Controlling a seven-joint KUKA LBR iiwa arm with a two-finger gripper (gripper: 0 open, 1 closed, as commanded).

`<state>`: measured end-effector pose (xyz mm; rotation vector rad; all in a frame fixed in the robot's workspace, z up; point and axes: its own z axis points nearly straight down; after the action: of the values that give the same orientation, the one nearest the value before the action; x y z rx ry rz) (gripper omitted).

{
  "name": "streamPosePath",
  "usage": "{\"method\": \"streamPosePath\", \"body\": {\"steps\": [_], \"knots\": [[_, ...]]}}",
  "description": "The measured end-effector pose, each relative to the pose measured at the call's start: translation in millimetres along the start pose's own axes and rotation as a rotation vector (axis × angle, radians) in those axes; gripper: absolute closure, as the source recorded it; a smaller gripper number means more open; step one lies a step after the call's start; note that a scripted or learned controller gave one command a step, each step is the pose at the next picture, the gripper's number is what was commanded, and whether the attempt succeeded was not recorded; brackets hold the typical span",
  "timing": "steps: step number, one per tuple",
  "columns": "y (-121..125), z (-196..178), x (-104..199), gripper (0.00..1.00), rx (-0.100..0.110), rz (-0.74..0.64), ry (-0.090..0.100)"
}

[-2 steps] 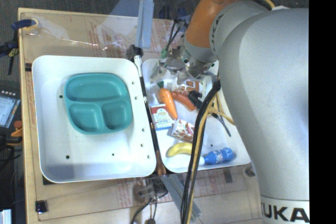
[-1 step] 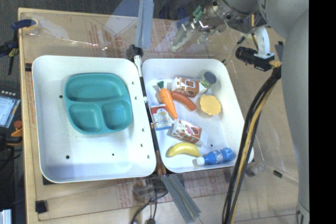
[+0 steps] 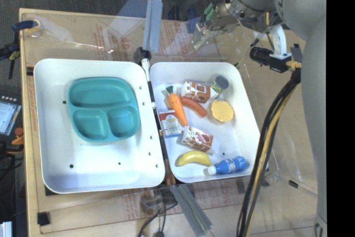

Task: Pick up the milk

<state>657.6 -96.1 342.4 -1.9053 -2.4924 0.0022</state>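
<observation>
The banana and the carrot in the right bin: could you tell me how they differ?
The banana is yellow and curved; the carrot is orange and straight. The banana lies near the right bin's front edge, beside the blue bottle; the carrot lies further back, angled, next to a sausage. Both are toy foods lying flat.

The milk was a small carton, brown and white with red on it. It lay on its side at the back of the right bin, touching the sausage.
</observation>
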Motion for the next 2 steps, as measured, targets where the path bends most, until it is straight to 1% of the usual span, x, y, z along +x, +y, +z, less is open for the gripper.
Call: {"method": "streamPosePath", "body": {"steps": [1, 2], "knots": [[-63.5, -41.9, -33.4, 1.00, -0.002, -0.286, -0.002], [-63.3, -41.7, -33.2, 0.00, -0.002, -0.287, -0.002]]}}
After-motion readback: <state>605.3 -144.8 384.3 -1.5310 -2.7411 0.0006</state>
